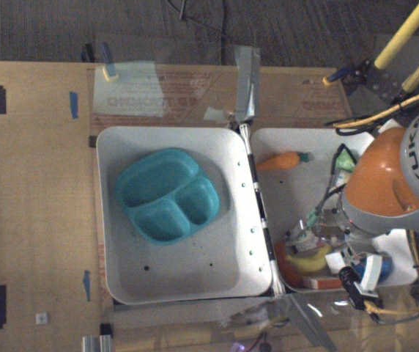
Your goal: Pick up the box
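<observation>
**Gripper low in the right bin, box hard to make out**

From the overhead camera, the clearest writing I can read is on the arm (385, 174): dark letters "KU" on the grey casing at the right edge, just above the orange band. A clear sheet (158, 90) lies on the bench (34, 196) behind the bins and carries a line of reddish print, too faint for me to read. Short strips of blue tape (73, 105) are stuck to the bench beside it.

The gripper (306, 238) is down in the near half of the right bin (297, 189), directly above a yellow banana-shaped thing (310, 260), close to it or touching it. I cannot tell whether the gripper is open or closed, and I see nothing clearly held in it.

What I take for the box (325, 283) is a flat reddish piece against the near wall of the right bin, just below the yellow thing and beside a red-orange curved rim (283, 264); I am not certain of it. A carrot (279, 161) lies at the far side of that bin, well apart from the gripper. A green thing (346, 164) is half hidden by the arm.

The left bin (114, 255) holds a teal divided plate (167, 194).
</observation>
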### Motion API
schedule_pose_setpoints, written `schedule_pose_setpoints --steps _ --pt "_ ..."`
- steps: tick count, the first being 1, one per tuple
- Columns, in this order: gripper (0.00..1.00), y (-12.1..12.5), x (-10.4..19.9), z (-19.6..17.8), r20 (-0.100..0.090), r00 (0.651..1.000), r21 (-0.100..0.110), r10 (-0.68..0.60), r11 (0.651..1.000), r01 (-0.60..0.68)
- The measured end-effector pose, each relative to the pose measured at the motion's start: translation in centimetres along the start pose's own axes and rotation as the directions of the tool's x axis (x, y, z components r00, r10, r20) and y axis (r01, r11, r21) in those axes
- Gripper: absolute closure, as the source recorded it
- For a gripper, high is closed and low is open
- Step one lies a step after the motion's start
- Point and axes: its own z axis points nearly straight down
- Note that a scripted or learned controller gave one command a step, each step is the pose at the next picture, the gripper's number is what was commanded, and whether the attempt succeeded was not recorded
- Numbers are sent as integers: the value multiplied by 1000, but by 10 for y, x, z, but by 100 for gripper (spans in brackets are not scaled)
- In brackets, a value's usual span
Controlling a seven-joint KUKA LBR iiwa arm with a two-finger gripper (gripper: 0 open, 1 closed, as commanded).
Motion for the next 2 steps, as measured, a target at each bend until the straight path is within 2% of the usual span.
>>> schedule_pose_setpoints --steps 1,2 --pt "100 0 -2 -9 2 1000 -3 5 1000 -5" --pt "100 -3 67 -96 2 992 5 123 992 -123"
